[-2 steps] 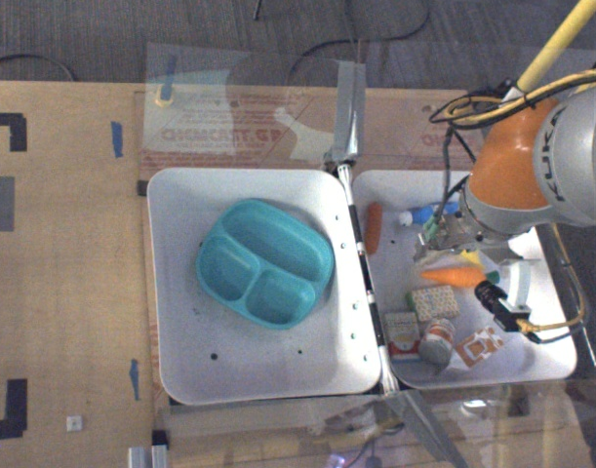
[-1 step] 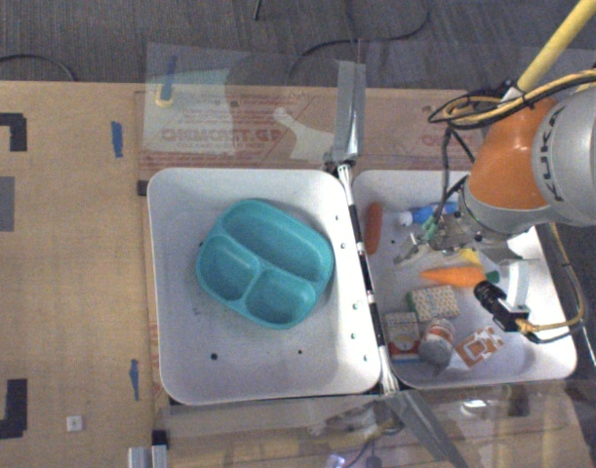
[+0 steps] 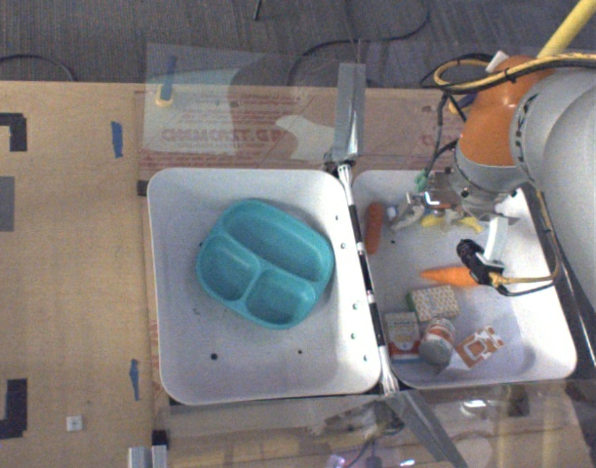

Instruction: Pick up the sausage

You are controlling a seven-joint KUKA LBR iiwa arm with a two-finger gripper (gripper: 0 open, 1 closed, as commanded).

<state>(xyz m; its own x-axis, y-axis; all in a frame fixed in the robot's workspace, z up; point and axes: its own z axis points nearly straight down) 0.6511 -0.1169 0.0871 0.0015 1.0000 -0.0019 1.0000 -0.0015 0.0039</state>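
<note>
The wooden bench (image 3: 63, 261) carries two white bins side by side. The left bin (image 3: 180, 359) holds a teal divided plate (image 3: 266, 263), lying tilted near its middle. The grey arm (image 3: 561, 135), with its orange band (image 3: 493, 115), reaches in from the right over the far part of the right bin (image 3: 541, 359). Its gripper (image 3: 421, 208) hangs low near that bin's far left area; how far its fingers stand apart cannot be told, and nothing is seen between them. The sausage (image 3: 374, 225) lies along the right bin's left wall, just left of the gripper. A carrot (image 3: 449, 276) lies mid-bin. Nearer the front sit a cracker (image 3: 435, 304), a small can (image 3: 436, 344) and a small packet (image 3: 478, 346).
</note>
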